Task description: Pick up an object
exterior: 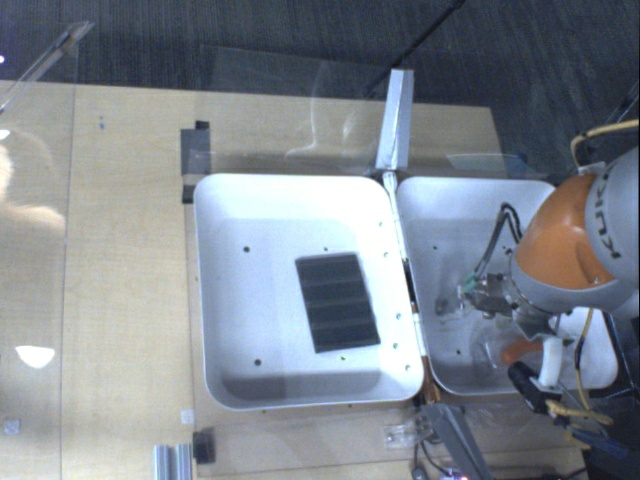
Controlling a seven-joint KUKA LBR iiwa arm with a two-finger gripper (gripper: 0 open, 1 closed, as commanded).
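Observation:
A dark ribbed rectangular pad [338,302] lies flat in the middle of the left bin [230,268]. The arm's orange-banded wrist [565,238] hangs over the right bin [440,218]. My gripper [468,298] points down to the left, low over that bin's floor near its centre. A small orange-red object [520,350] lies just below the gripper, partly hidden by the arm. A white object [602,353] sits at the bin's right side, also partly covered.
A metal divider post [395,128] stands behind the seam between the two bins. Cables [495,238] loop off the wrist over the right bin. Brackets and wires [440,438] crowd the bench's front edge.

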